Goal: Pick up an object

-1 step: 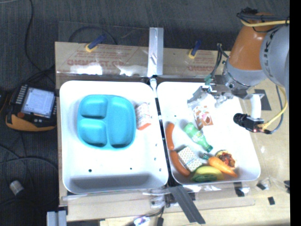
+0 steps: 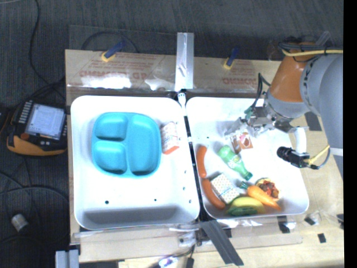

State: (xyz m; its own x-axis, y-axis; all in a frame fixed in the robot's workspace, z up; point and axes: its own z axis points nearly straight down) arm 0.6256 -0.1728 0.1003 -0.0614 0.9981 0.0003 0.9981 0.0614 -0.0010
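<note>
loc: robotics lab | my bench = taped cardboard, clamps | dark carpet w/ cables | teach pendant on floor

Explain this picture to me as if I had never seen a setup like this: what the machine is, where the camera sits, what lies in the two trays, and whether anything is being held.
The grey machine with the orange band at the right is a robot arm; a program drives it to pick things up. One camera fixed above the bench looks down at a slant on two shallow white bins. The left bin holds a blue divided plate and, beside it, a small orange and white can. The right bin holds toy food: a small package, a green bottle, a long sausage, a patterned box, a carrot and a green and yellow piece. The arm's tool hangs low over the back of the right bin, just above the package. I cannot see anything gripped in it.
</note>
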